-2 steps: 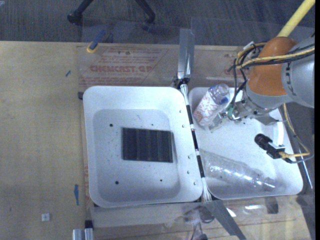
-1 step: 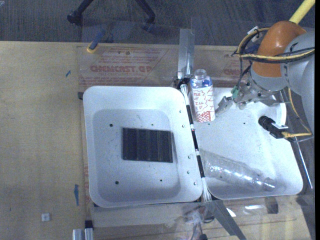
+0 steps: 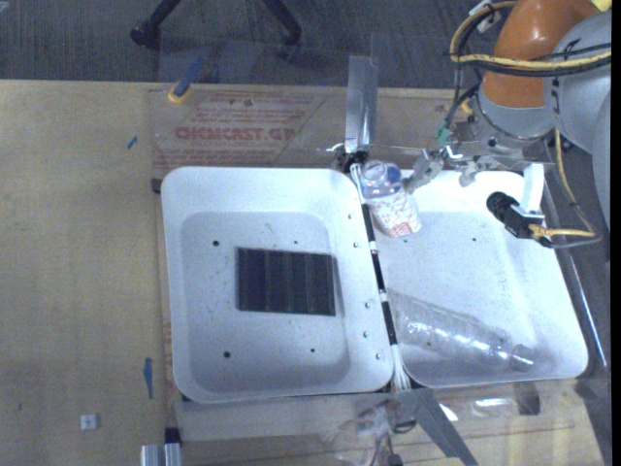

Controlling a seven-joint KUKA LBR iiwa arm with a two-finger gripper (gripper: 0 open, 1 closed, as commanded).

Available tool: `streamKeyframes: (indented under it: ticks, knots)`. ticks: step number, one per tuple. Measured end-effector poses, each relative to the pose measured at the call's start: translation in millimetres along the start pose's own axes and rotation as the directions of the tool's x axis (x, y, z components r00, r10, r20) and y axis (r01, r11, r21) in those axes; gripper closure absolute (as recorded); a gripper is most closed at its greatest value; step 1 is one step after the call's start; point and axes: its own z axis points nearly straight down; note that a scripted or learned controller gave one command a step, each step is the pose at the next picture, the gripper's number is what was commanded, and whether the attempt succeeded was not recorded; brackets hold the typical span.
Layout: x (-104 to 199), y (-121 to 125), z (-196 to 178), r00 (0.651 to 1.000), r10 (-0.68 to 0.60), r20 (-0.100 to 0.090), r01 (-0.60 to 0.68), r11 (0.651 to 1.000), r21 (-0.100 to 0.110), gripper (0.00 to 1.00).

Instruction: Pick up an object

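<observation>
A small water bottle (image 3: 390, 200) with a red and white label lies in the far left corner of the right bin (image 3: 543, 289), its cap end against the divider. Along that bin's near side lies a clear crumpled plastic bottle (image 3: 464, 335). A dark ribbed rectangular panel (image 3: 287, 281) lies flat in the middle of the left bin (image 3: 194, 212). My gripper (image 3: 448, 163) hangs over the far edge of the right bin, just right of the small bottle, under the orange band (image 3: 529, 37). Nothing is visibly held.
A black part with a yellow cable (image 3: 514, 215) hangs off the wrist over the right bin's far right. An upright metal post (image 3: 360, 110) stands behind the bins' divider. A wooden bench (image 3: 78, 260) surrounds the bins.
</observation>
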Motion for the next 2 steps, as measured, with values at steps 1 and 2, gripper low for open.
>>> streamKeyframes:
  ticks: [1, 2]
  knots:
    - [-22.4, -3.4, 97.0, 0.998, -0.057, 0.016, 0.057, 0.998, -0.003, 0.00]
    - [-21.5, -89.2, 98.3, 0.987, -0.163, 0.006, 0.163, 0.987, 0.001, 0.00]
